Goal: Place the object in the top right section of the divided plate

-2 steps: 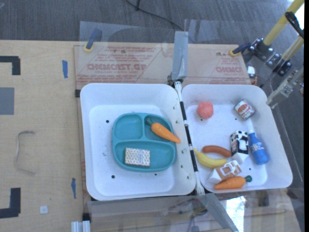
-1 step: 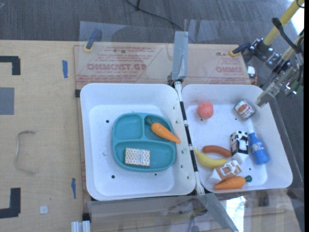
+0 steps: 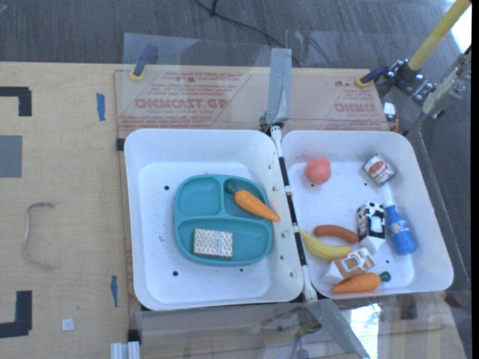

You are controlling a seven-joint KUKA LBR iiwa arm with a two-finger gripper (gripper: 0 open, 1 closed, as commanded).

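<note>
The teal divided plate [image 3: 187, 223] sits in the left bin [image 3: 150, 163]. There is bare white floor to its left, above it and below it. Its right rim lies near the wall that the two bins share, so room is tightest on that side.

The carrot [image 3: 254, 203] lies in the plate's top right section. Its long axis runs on a slant, with the green top at the upper left. The orange tip points to the lower right and reaches over the plate's right rim toward the shared wall. A square cracker [image 3: 213, 243] lies flat in the wide bottom section, well apart from the carrot.

The right bin [image 3: 426, 200] is crowded along its lower half with a banana [image 3: 323, 247], a sausage [image 3: 337, 233], a blue bottle [image 3: 401, 232] and a second carrot [image 3: 358, 283]. A pink ball [image 3: 318, 170] has open floor around it nearer the top. We cannot tell the state of the gripper.
</note>
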